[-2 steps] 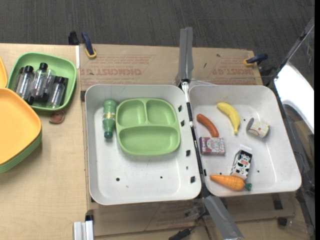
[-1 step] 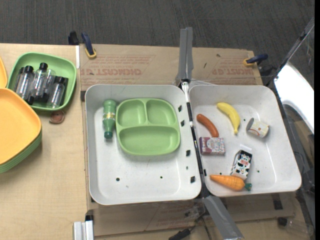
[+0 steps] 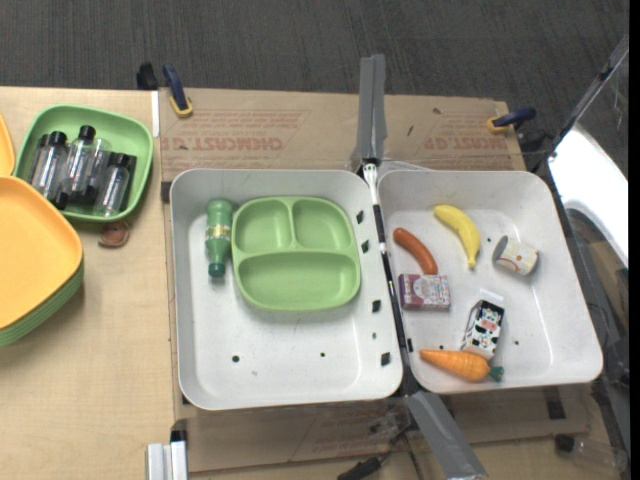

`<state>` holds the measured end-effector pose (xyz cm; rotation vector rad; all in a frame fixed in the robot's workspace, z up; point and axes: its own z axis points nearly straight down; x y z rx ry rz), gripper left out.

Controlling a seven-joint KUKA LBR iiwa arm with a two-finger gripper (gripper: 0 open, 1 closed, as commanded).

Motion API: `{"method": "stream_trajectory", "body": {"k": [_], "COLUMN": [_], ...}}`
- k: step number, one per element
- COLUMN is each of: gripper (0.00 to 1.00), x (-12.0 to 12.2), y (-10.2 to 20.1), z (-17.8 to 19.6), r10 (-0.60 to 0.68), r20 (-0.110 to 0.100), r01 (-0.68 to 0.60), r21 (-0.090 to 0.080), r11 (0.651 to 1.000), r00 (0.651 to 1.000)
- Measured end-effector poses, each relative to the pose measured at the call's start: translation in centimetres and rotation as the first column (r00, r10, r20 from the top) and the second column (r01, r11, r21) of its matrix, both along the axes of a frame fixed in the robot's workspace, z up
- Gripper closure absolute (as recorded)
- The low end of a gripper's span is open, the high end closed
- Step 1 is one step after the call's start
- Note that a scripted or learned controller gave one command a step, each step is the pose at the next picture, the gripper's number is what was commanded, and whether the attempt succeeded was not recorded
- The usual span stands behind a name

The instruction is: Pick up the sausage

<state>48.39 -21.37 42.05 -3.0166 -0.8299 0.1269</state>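
Gripper: I can't tell its state from here; the arm would come in from the right side of the bins.

Sausage: in the right bin, near its left wall and toward the back, lying free on the white floor.

Key relation: it sits on the side of its bin farthest from where the arm enters, so my guess is a reach across most of the bin. Its long axis runs at a slant, from back-left to front-right; a grasp across the short width looks the sensible way.

Look: reddish-orange, short, plump, rounded at both ends, smooth and likely slippery.

Neighbours: box just in front, nearly touching its lower end; banana near, to the right; cup and carton farther right; carrot at the front.

Left bin: green tray and a bottle, well apart from the sausage.

Counter: yellow plates off to the left.
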Motion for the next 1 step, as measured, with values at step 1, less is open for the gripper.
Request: {"method": "stream_trajectory", "body": {"k": [1], "gripper": [1.0], "x": [0.09], "y": [-0.04], "z": [0.65], "r10": [0.002], "r20": [-0.007], "r01": [-0.002], "r21": [-0.001], "r11": [1.0], "r00": [1.0]}}
